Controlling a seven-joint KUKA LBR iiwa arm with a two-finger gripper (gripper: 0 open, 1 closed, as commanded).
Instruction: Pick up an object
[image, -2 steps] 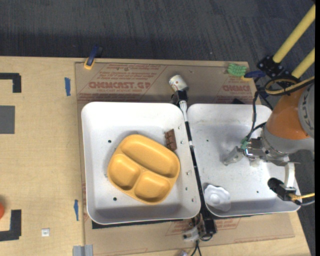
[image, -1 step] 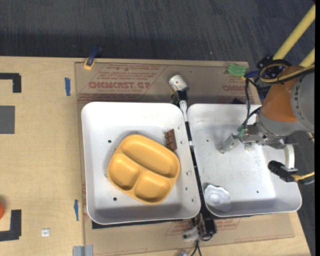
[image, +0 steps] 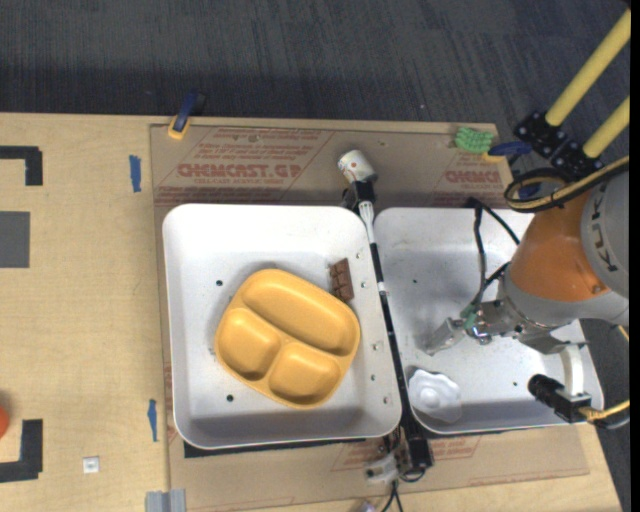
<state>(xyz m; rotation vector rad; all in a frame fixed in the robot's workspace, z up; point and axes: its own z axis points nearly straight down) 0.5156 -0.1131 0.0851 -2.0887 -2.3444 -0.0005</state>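
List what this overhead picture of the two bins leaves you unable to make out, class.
- Gripper, camera view: too small and blurred to judge its state.
- Right bin: its right side is covered by the arm.
- Whitish object in the right bin: pale on white, its identity is unclear.
- Brown item beside the yellow divided tray: too small to identify.

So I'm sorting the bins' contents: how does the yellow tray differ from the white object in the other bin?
The yellow tray is large, three-sectioned and sits mid left bin; the white object is small, pale and lies near the right bin's front edge. The gripper is by the white object, far from the tray. Both lie untouched.
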